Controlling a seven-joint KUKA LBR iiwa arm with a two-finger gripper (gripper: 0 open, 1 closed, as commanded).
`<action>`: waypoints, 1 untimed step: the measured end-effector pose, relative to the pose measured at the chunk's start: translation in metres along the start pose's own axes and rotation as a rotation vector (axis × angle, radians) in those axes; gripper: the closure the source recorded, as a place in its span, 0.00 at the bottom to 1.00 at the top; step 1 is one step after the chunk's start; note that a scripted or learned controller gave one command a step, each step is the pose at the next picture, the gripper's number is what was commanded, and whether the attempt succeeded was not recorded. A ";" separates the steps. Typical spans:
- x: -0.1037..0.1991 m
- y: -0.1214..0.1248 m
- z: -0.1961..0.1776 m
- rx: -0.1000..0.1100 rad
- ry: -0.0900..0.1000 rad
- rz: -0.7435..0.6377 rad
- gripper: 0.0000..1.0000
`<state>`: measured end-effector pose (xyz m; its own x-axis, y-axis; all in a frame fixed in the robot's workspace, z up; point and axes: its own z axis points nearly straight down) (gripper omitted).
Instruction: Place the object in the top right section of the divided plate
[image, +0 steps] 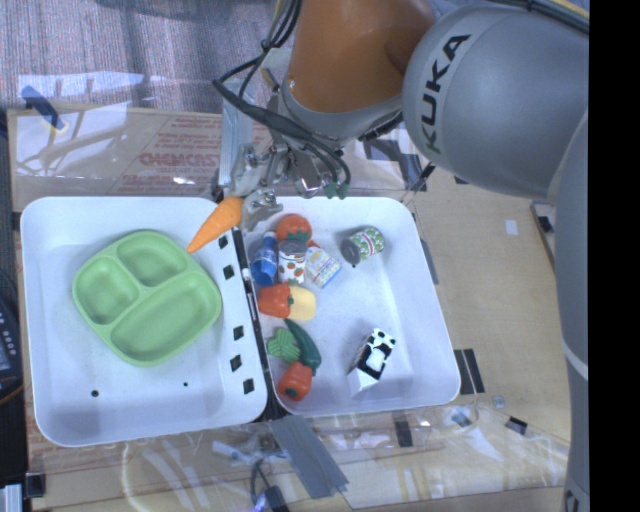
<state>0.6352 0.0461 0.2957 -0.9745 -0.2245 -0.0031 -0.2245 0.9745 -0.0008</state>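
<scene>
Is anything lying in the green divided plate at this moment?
No: all three sections of the green divided plastic plate are bare, and the orange toy carrot lies off its rim, near the wall between the two bins.

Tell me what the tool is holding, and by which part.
The tool sits at the carrot's thick upper end, but an actual grip between its fingers cannot be told.

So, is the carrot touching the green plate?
Apart. The camera view shows bare white bin floor between the carrot, lying at the bins' shared edge, and the plate rim.
</scene>
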 end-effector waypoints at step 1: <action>-0.022 0.000 0.035 -0.001 0.002 -0.273 1.00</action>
<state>0.6567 0.0507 0.2609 -0.8780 -0.4787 -0.0008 -0.4787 0.8780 -0.0001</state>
